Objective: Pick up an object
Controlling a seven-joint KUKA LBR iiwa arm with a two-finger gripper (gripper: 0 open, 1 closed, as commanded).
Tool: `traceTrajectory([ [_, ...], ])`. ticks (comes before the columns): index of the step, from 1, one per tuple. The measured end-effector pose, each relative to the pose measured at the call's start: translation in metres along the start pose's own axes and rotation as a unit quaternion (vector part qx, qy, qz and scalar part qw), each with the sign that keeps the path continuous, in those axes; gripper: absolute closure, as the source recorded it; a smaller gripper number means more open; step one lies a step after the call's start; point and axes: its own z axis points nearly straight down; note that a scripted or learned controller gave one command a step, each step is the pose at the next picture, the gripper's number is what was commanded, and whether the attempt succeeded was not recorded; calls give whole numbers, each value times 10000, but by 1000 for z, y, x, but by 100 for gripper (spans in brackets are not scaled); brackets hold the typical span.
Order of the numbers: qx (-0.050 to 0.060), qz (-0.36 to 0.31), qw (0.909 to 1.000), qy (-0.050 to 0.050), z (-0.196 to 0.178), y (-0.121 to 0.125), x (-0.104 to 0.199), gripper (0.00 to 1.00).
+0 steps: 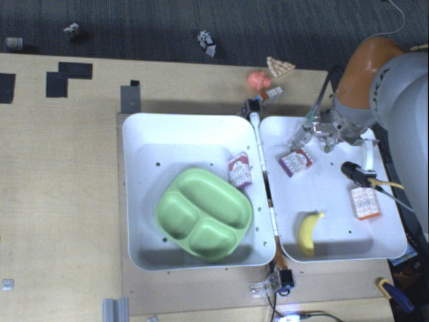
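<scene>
Hand: my hand (310, 137) hangs over the far part of the right bin (335, 243), low above its white floor. From this slanted look down I cannot tell how far open it is, and I see nothing gripped in it.
Arm: the grey arm with its orange band (365, 69) comes in from the right side of the view.
Nearest object: a red and white packet (295, 161) lies flat on the bin floor just beside the hand, on its near-left side. I cannot tell if the two touch.
Rest of right bin: a banana (307, 232) lies near the front wall, well apart from the hand. An orange and white carton (365, 202) lies toward the bin's right side.
Left bin: the left bin (147, 153) holds a green divided plate (204, 211), tilted, in its near half. A second packet (239, 170) lies just beyond the plate, close to the wall shared by the bins.
Worktop: on the pale wooden worktop (60, 180) behind the bins sit a pink lump (259, 80) and a toy pizza slice (280, 66).
</scene>
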Motion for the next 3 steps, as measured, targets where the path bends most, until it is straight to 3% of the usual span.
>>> traceTrajectory([
  [1,-26,-12,10000,-8,-12,2,0,100],
  [2,-23,-13,10000,-9,-12,1,0,0],
  [3,-7,18,10000,-8,-1,-74,7,0],
])
